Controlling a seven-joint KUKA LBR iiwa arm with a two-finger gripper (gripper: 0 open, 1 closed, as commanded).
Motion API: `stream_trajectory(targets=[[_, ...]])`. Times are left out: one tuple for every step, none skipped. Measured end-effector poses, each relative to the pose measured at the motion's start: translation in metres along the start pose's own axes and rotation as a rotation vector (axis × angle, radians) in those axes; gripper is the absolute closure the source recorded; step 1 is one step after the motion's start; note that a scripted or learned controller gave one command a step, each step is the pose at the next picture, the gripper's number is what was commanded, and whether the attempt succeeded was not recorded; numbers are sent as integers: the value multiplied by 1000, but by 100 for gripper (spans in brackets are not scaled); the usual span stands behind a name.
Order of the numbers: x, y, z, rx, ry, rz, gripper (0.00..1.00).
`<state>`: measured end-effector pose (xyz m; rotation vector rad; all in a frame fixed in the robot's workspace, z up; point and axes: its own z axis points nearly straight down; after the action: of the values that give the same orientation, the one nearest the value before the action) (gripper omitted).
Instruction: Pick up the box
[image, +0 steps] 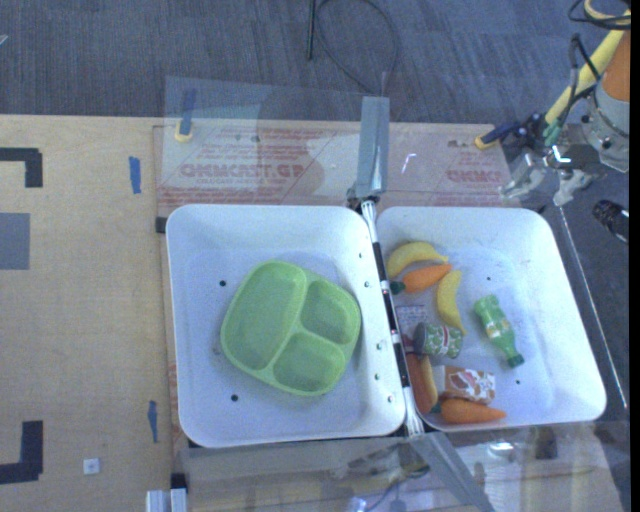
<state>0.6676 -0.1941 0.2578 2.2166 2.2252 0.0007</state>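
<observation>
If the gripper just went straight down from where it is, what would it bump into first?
Probably the far right corner of the right bin, or the bench just beyond it. The gripper hangs over that rim, well away from the box. Depth is hard to judge from above.

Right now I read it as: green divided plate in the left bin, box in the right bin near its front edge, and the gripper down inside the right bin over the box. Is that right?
Not quite. The camera view shows the gripper up past the right bin's far right corner, outside it, not over the box. The green divided plate does lie in the left bin, and the box sits near the right bin's front edge.
</observation>
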Motion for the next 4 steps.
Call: stream_trajectory(targets=[[-18, -107, 137, -2, 1, 116, 0], [-18, -107, 137, -3, 0, 117, 0], [-28, -144, 65, -1, -1, 201, 0], [1, -145, 72, 4, 1, 432, 0]])
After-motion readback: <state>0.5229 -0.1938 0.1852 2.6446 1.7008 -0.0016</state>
